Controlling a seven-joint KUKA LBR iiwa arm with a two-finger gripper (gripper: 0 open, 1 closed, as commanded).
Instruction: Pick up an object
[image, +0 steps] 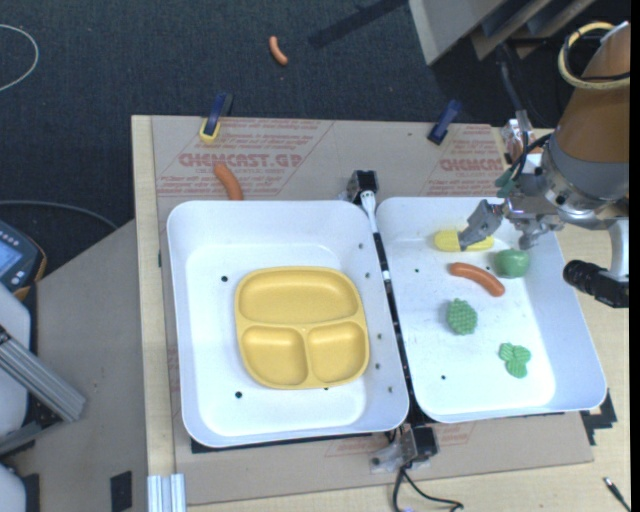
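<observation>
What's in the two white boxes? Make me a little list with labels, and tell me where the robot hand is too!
left bin: yellow divided tray
right bin: yellow piece, orange sausage, green apple, two green veggie toys
gripper: over the right bin's far end, fingers spread, one by the yellow piece, nothing between them
outside the bins: orange sausage on the cardboard, another on the floor

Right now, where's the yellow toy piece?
In the right bin, near its far edge, the yellow piece lies beside the claw, just above the orange sausage.
</observation>
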